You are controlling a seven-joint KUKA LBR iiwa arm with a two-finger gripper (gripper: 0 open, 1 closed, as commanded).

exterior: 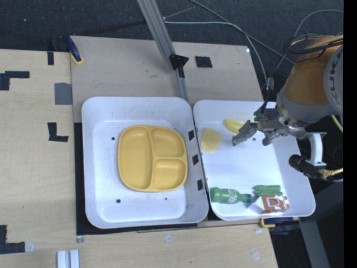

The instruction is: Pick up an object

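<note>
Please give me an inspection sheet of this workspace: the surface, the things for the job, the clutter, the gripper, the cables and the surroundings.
Surface: wooden bench bearing left bin and right bin.
Job's things: green bottle, orange-and-white packet, pale yellow piece, bright yellow piece, all in right bin.
Clutter: yellow divided plate in left bin.
Gripper: gripper open, above right bin, holding nothing.
Cables: thin cables across the dark floor.
Surroundings: metal pole; black tape marks on bench.
</note>
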